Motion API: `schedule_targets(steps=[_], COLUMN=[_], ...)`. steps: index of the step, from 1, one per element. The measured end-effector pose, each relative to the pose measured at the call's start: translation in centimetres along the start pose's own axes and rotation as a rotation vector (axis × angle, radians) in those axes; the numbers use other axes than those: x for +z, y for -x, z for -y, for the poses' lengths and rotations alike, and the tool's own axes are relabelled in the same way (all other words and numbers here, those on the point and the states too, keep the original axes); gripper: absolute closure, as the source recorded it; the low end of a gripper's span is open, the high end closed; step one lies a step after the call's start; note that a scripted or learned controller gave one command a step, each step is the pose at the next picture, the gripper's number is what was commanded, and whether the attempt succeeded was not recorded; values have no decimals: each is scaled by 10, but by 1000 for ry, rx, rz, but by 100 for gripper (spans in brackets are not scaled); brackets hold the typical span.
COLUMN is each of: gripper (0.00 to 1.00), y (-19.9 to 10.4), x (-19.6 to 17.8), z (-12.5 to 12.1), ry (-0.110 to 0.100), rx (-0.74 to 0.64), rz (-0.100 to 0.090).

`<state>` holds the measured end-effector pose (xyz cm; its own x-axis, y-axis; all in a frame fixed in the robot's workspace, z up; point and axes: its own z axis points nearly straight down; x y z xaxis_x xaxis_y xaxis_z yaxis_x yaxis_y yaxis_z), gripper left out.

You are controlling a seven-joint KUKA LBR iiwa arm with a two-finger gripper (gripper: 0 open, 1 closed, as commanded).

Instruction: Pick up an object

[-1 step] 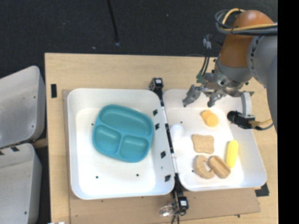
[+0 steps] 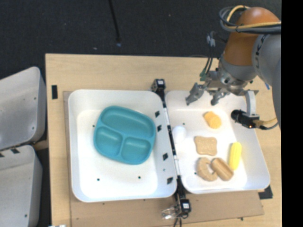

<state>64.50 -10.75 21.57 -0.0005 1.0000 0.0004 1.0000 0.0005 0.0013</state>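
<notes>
Well, my nearest target is the small rounded orange toy food piece (image 2: 213, 120), lying in the right white bin (image 2: 265, 169) just below my gripper (image 2: 207, 95). It looks light, stiff and smooth, so I'd pinch across its narrow middle. The gripper hangs spread open with nothing in it. I read no labels or writing anywhere, not even on the wooden desk (image 2: 57, 65).

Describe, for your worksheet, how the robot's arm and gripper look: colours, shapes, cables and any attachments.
The arm is a rounded grey body with a broad orange band above the wrist. Yellowish and dark cables loop over the top of that band. Below it sits a metallic grey gripper with two slim fingers. A small black attachment with a reddish light hangs from a white bracket beside it.
</notes>
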Motion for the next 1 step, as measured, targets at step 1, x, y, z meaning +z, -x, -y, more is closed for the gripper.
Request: schedule_targets(steps=[1], gripper=[0], y=[-8], x=[57], z=[2], ry=[-4], rx=[-2], rz=[2])
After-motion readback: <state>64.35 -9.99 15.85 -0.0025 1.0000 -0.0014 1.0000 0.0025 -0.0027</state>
